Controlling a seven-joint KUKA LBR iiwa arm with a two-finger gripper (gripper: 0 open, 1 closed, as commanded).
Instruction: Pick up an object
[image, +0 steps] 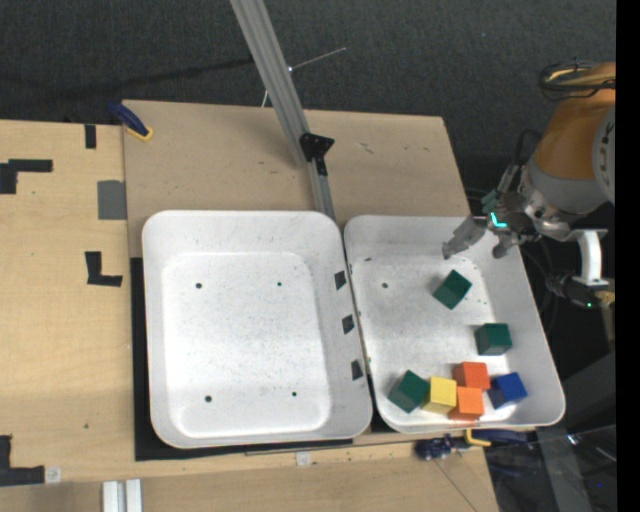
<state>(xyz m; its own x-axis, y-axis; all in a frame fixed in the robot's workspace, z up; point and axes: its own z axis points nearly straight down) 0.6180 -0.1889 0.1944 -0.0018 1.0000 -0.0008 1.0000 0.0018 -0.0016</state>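
The grey and orange arm comes in from the right side. Its hand hangs over the far right part of the right bin. The two fingers are spread apart, and nothing sits between them.

A dark green block lies in the right bin just below the hand. It is turned a bit, like a diamond. It is not touching the fingers.

A second green block sits closer to the right wall of that bin, a little nearer to the front.

More blocks crowd together at the front of the right bin. There is a third green block on the left end. A yellow block is right beside it. An orange block sits next to the yellow one, and another orange block lies just in front of it. A blue block is at the right end, close to the bin wall.

The left bin sits beside the right one, and their walls touch in the middle. Both bins rest on the brown bench. A grey metal pole slants across the bench behind the bins.
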